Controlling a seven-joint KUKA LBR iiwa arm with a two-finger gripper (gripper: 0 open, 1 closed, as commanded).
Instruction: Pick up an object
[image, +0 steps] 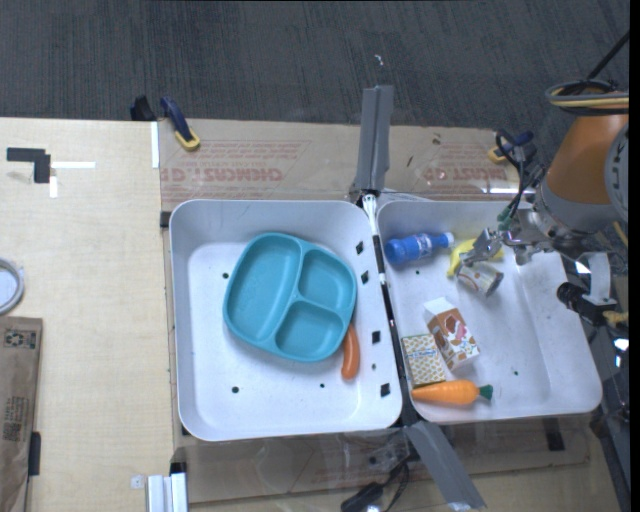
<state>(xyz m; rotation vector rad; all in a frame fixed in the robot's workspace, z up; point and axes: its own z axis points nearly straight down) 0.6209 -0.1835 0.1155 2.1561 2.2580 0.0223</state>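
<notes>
The gripper (487, 262) hangs in the upper part of the right bin (560, 395), its metal fingers lost in a tangle of silvery parts, so I cannot tell whether they are apart or together. A yellow piece (459, 262) lies touching its left side, and the blue plastic bottle (417, 246) lies on its side just left of that, near the bin's top left corner. Lower down, well apart from the gripper, sit two small printed cartons (451, 336) and a smooth orange carrot (450, 393) by the bottom rim. The left bin (200, 400) bears a glossy teal divided plate (290, 296) with an orange sausage (350, 356) at its lower right edge.
</notes>
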